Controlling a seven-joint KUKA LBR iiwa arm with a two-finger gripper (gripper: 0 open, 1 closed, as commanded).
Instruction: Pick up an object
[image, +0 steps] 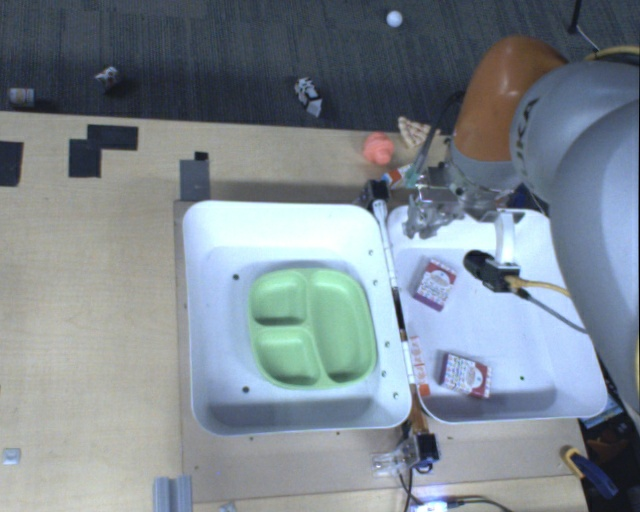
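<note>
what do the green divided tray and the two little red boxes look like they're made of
Green tray: probably molded plastic, matte; even color, soft rounded compartment walls. The upper box and the lower box in the right bin: likely printed cardboard; flat faces, crisp edges, red and white graphics. The picture is too coarse to be sure.

Green divided tray (310, 326) lies in left bin (205, 300).
</note>
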